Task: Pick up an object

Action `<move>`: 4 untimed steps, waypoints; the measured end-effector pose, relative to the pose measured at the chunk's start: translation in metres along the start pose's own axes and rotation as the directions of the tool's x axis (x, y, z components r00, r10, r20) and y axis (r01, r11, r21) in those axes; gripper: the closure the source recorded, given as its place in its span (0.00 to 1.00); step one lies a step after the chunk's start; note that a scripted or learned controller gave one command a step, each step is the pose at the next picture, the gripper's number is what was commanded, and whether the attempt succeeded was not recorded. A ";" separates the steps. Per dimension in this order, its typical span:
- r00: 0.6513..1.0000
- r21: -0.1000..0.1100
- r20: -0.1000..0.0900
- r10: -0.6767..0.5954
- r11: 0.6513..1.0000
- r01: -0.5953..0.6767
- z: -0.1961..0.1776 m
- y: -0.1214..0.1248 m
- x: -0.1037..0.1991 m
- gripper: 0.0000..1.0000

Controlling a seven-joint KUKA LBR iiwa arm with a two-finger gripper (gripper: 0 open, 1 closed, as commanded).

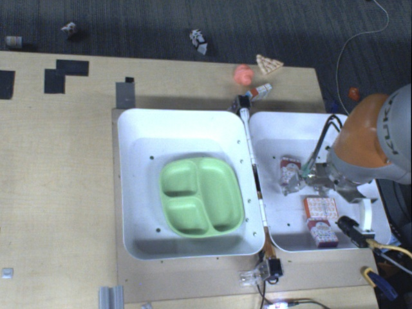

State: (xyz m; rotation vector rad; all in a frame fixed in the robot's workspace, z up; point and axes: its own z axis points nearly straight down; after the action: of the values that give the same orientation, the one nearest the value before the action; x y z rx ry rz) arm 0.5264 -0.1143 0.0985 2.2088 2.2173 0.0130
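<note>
Although several items in the right bin (270, 172) carry printed wrappers, the print is too small and blurred to read; no brand or word can be made out anywhere.

On the left, the left bin (138, 172) holds a pale green tray (201, 196) with three compartments, lying flat near its middle, and nothing lies in those compartments. Behind the two bins, on the wooden bench (58, 192), sit a pink ball (243, 75), a wedge-shaped toy (269, 64) just to its right, and a small tube (260, 92) close to the rims.

In the right bin, a small red-and-white packet (290, 168) lies toward the middle, touching a crumpled clear wrapper (291, 183) just below it. To the right sits a red-patterned box (320, 208), and a second, darker packet (323, 233) lies right beneath it near the front wall.

The gripper (313, 176) hangs low over this bin, just right of the red-and-white packet and the wrapper, above the patterned box. Whether its jaws are open or closed cannot be told, since the grey arm (370, 140) with its orange band covers them from above; no object is visibly held.
</note>
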 end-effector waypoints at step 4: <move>1.000 0.006 0.000 0.002 1.000 -0.002 0.011 -0.038 0.008 1.00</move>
State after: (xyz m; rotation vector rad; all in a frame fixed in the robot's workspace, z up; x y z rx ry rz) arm 0.4887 -0.1068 0.0868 2.2144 2.2185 0.0062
